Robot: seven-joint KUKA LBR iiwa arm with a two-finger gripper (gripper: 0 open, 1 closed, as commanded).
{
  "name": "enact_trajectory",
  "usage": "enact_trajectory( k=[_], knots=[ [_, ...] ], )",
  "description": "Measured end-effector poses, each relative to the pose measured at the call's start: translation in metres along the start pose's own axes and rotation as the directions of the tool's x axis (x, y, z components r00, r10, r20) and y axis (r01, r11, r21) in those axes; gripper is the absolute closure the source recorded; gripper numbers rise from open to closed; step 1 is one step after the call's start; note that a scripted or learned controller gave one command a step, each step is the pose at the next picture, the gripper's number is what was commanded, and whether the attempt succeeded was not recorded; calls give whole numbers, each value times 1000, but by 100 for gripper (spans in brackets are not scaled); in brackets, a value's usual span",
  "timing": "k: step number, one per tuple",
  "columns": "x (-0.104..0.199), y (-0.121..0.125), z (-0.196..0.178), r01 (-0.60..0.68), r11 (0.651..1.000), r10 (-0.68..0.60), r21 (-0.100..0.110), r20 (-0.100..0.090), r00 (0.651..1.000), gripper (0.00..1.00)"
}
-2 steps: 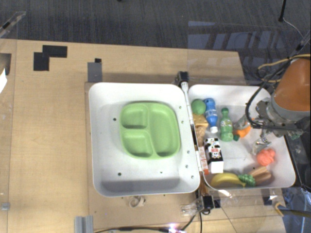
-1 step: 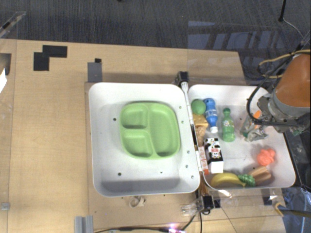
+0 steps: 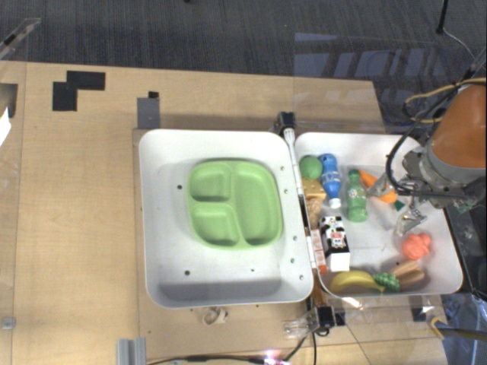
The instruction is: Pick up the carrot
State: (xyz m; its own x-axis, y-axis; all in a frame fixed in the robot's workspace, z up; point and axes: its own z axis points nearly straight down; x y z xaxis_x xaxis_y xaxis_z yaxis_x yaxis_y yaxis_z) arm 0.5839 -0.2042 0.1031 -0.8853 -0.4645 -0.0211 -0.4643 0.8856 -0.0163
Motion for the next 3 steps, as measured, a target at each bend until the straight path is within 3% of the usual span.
enact_trajectory(
  k=[1, 2, 3],
  knots=[
    [-4, -2, -13, 4, 1000, -4, 8, 10, 1000, 100],
    [-5, -1, -13, 5, 1000, -5, 8, 10, 1000, 0],
    [-9, -3, -27, 8, 1000, -8, 17, 19, 1000, 100]
  ],
)
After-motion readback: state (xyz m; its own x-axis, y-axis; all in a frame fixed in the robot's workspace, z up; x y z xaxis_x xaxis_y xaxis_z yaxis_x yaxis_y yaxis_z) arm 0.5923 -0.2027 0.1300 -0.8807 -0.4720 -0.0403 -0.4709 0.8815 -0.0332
